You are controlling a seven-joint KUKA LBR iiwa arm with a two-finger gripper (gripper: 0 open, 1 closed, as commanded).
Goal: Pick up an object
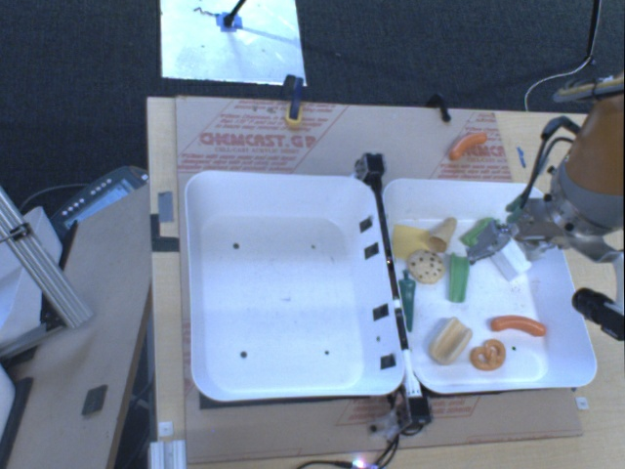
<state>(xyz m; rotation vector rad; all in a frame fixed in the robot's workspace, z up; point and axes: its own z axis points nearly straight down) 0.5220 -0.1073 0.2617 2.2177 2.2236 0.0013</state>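
The tool [485, 247] hovers over the right bin's [571, 306] green piece [478, 232]; its opening I cannot tell. Next: descend and grasp.

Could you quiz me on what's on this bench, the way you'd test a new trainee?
1. True or false: the toy food lies in the left bin.
2. Which item lies nearest the right bin's front edge? A) pretzel B) cookie C) ice cream cone
3. Fill in: a sausage lies outside the bins, on the ___ behind the right bin.

Key: 1 false, it lies in the right bin. 2 A. 3 cardboard. The gripper hangs over the right bin by a green piece.
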